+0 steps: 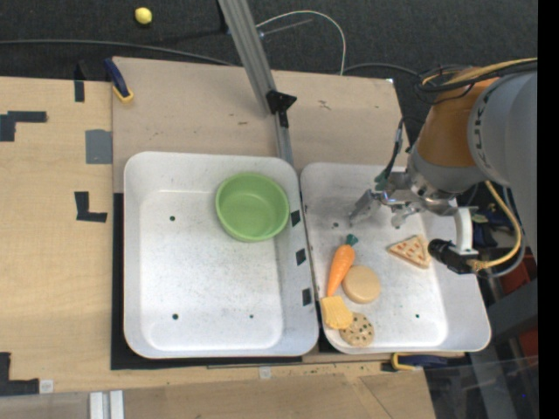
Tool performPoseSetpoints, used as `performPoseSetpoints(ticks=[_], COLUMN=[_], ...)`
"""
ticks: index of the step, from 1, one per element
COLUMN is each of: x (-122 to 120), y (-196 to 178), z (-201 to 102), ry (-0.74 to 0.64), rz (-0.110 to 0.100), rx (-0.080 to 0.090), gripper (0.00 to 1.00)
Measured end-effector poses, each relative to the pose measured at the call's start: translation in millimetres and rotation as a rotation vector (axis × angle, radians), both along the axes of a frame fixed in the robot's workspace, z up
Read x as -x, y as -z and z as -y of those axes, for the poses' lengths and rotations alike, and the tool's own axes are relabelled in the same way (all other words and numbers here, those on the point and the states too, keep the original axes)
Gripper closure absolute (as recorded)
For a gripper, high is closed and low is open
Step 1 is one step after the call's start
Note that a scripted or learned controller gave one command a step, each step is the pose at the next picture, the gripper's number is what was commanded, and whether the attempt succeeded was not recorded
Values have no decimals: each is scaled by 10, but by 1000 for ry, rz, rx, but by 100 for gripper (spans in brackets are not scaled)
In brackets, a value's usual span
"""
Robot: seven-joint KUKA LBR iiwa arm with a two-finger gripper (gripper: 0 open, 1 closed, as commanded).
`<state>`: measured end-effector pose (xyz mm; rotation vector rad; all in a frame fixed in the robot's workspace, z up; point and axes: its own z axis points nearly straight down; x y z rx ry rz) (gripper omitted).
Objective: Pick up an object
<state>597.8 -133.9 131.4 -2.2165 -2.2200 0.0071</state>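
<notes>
The tool (384, 212) hangs over the upper part of the right bin (463, 321), its two fingers spread apart and gripping nothing. Bare bin floor lies to its left as far as the raised rim shared with the left bin (140, 260); the bin's far rim is close above it. Just below and to its right lies a triangular cracker (410, 251), apart from the fingertips. Further below are a carrot (341, 267), a round tan biscuit (362, 285), a yellow cheese piece (335, 312) and a chocolate-chip cookie (357, 330), clustered and partly touching. Well to the left, across the rim, a green bowl (252, 206) sits in the other bin.

The grey arm (489, 138) enters from the right, orange band above the wrist, bent down toward the desk (192, 112). Cables and wrist hardware blur the tool's base.
</notes>
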Motion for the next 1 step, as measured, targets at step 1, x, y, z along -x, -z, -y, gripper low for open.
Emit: performPoseSetpoints(ticks=[1], x=[2], y=[447], z=[-6], ry=[-1], rz=[5], rx=[2], gripper=[0])
